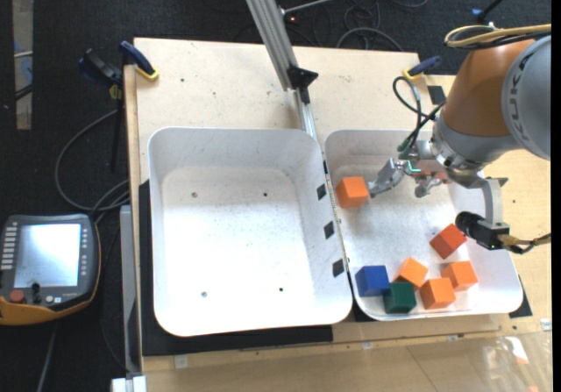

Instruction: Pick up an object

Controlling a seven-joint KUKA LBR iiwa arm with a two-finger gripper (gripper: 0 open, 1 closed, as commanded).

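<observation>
In the right bin [368, 146], an orange cube [352, 191] lies alone near the left wall. My gripper [400, 188] hovers just to its right, open, and its left finger [382, 179] reaches almost to the cube. Nothing sits between the fingers. Toward the bin's front, a blue cube [372, 280] and a green cube [401, 296] are clustered with three orange cubes [413, 273], [436, 292], [460, 274]. A red-orange cube [448, 240] lies a little behind that cluster, below the wrist.
The left bin [175, 206] adjoins the right one along a shared wall. A slanted metal rail [267, 17] runs from the back down to the bins' junction. A teach pendant [46, 263] lies off the bench to the left.
</observation>
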